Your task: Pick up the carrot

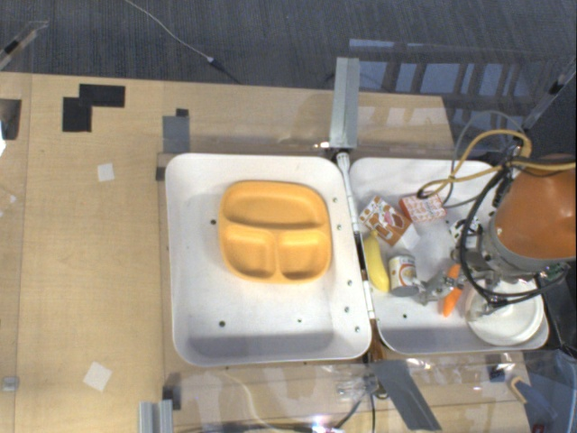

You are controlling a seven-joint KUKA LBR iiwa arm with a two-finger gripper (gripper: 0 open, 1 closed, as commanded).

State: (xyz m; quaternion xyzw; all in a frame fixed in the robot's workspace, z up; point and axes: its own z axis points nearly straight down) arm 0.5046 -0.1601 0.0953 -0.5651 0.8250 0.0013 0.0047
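You can see the carrot [448, 303] near the front edge of the right bin [424, 336], with the gripper [439, 289] down over it, though you cannot tell its state; a white plate [514, 325] fills the front right corner; further back, the left bin [189, 242] carries a yellow tray [273, 229].

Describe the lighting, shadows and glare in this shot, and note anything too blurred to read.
Camera view: even overhead light; the left bin shows a soft grey shadow along its near edge, below the yellow tray. Bright glare spots sit on the bench's front edge. The carrot by the gripper is small and soft; the print on the packets is unreadable.
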